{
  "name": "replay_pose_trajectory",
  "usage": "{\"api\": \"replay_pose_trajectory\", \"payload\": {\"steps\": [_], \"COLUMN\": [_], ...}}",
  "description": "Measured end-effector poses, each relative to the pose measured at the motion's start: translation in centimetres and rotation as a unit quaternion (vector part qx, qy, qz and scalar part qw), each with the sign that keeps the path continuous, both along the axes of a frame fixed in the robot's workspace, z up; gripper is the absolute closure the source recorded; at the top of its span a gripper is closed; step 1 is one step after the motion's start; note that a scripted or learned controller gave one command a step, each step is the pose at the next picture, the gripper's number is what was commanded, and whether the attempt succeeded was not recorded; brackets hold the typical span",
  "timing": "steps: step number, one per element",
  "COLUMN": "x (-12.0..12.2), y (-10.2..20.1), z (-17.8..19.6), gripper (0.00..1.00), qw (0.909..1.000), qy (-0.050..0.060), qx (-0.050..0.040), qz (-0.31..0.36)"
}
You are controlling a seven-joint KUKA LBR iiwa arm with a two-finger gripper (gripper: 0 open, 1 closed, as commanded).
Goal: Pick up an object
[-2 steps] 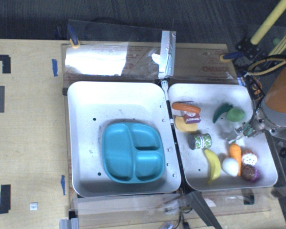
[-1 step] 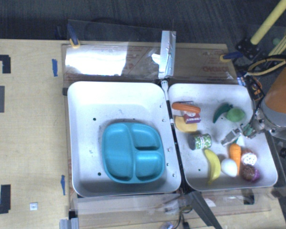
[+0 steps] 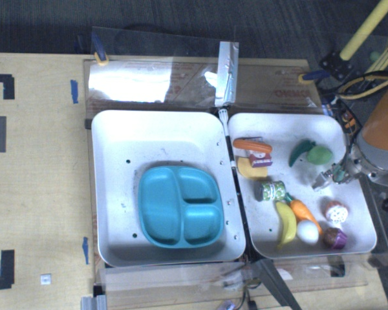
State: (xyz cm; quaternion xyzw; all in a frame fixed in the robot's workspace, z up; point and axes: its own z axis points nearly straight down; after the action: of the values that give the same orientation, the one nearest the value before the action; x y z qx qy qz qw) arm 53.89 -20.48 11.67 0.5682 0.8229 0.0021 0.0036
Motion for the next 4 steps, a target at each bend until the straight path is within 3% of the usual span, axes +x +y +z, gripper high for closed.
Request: {"api": "replay_pose_trajectory", "payload": {"steps": [1,2,3,4], "x": [0.0,-4.7,-3.0,1.1], "y": [0.0,7.5,4.8,8.8], "z": [0.0,-0.9,-2.8,-3.0], "gripper": [0.0,0.0,0.0,0.0], "qw": [1.0,0.9991,0.9998,0.9821], "qy": [0.0,0.005,0.004,0.001], "qx": [0.0002,0.0012,0.0001,0.0013], "qz": [0.0,0.041,0.021,-0.188]}}
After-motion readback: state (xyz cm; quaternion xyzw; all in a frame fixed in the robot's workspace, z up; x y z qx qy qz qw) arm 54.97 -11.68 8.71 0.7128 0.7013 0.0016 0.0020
